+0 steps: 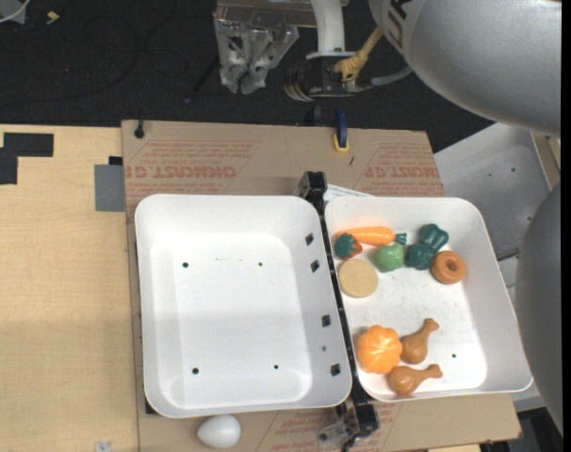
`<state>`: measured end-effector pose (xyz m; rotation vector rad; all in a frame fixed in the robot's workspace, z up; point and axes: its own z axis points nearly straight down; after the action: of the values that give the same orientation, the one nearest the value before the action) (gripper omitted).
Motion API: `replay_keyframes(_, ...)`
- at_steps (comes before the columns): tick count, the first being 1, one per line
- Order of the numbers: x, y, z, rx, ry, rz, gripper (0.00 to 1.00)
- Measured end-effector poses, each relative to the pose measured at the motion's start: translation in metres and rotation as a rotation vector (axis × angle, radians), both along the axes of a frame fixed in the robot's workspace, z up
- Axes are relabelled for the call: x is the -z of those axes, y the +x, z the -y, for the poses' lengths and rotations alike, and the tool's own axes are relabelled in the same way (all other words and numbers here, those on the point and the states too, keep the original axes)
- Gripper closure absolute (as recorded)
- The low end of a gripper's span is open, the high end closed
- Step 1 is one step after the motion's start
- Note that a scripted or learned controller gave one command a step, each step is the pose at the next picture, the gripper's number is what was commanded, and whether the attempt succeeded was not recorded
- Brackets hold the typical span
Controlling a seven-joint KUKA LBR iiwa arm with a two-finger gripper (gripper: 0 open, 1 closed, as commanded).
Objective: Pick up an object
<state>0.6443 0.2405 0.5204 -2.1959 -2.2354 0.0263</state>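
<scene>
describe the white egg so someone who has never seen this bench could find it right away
Start at the left white bin and go to its near edge. Just outside that edge, on the brown cardboard, lies the white egg. It is the one toy outside the bins, plain white, while the coloured food toys sit in the right bin.

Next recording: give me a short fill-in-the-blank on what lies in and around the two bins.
All the toy food lies in the ____ bin.
The pumpkin sits beside two toy ____.
A white egg lies outside the bins, below the ____ bin.
The carrot is coloured ____.

Missing words: right; drumsticks; left; orange
</scene>
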Motion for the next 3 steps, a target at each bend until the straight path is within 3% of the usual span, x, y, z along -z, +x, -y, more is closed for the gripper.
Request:
replay_keyframes(1,0.129,-0.03,-0.002,0.014,-0.001,-0.001,1.0)
replay_keyframes(2,-0.025,0.001,-0.003,0.013,0.009,0.028,1.0)
replay_keyframes(3,-0.024,0.0,-0.005,0.007,0.003,0.008,1.0)
